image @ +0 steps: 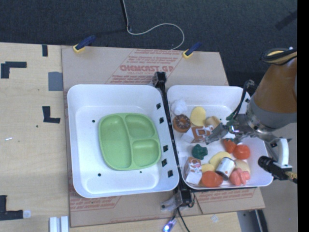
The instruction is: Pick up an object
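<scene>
Reaching in from your right, the arm (pixel 273 98) sets its gripper (pixel 216 133) low over the right bin (pixel 231 92); whether anything is gripped cannot be judged. Cardboard (pixel 145 66) underlies both bins. Toy foods (pixel 219 166) crowd that bin; a green tray (pixel 129 140) occupies the left bin (pixel 87 100).

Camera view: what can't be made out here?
- Two-finger gripper: too small and blurred among the toys to tell open or shut, or any grasp.
- Silver can: label too small to read.
- Grey arm: cut off by the right edge.
- Right white bin: floor largely hidden under toy food.
</scene>
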Robot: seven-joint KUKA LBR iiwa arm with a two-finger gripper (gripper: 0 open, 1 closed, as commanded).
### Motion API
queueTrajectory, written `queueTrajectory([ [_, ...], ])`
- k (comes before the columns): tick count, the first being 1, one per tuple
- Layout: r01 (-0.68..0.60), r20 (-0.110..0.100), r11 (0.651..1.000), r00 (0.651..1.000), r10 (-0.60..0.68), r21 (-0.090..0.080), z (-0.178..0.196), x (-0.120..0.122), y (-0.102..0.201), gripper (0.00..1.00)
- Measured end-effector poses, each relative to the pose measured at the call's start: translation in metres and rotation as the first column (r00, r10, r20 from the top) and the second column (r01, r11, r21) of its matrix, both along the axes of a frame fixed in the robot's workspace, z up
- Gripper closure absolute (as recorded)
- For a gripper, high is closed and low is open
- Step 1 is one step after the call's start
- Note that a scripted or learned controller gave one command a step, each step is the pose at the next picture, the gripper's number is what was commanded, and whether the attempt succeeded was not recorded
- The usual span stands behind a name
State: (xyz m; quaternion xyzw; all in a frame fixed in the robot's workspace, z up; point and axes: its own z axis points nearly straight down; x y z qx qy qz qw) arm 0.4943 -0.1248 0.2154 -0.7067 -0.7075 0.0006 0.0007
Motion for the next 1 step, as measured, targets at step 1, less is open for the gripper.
queueTrajectory([
  [1,-0.001,-0.001,1.0,1.0,0.001,0.0,0.0098,0.0002,0.0007,1.0],
])
